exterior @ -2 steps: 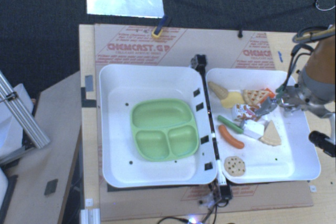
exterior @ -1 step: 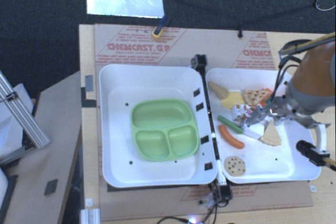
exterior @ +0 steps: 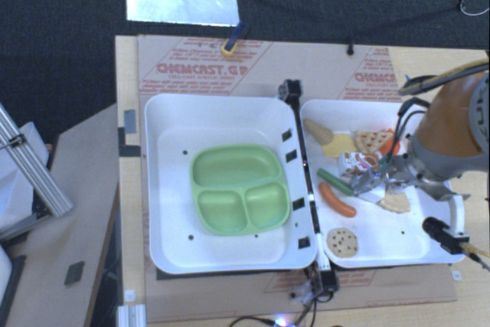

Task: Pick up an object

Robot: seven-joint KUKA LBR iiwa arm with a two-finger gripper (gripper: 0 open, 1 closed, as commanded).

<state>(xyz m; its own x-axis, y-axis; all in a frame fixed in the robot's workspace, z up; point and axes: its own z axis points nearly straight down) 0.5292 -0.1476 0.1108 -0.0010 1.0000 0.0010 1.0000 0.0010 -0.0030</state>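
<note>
1. Where the bench (exterior: 191,61) carries its two shallow white bins side by side, the left bin (exterior: 164,165) holds a green divided tray (exterior: 239,188) near its centre, with one long compartment toward the far edge and two smaller ones toward the near edge.
2. The right bin (exterior: 398,245) holds the toy food. A cookie (exterior: 341,242) lies in its near left corner; a hot dog (exterior: 338,200) lies along the left edge just beyond it, with a green stick-shaped piece (exterior: 331,181) touching or almost touching it on the far side.
3. A pale bread-like piece (exterior: 318,132) sits near the far left corner, a yellow piece (exterior: 339,145) beside it, and a pizza slice (exterior: 373,140) toward the middle of the far edge.
4. A tan wedge (exterior: 396,203) lies near the bin's centre, just at the arm's wrist.
5. The arm (exterior: 455,126) enters over the right edge; its gripper (exterior: 366,178) hangs low over the bin's centre, beside a small red-and-white item (exterior: 356,161).
6. Whether the gripper is spread or closed cannot be told, nor whether it has hold of anything.
</note>
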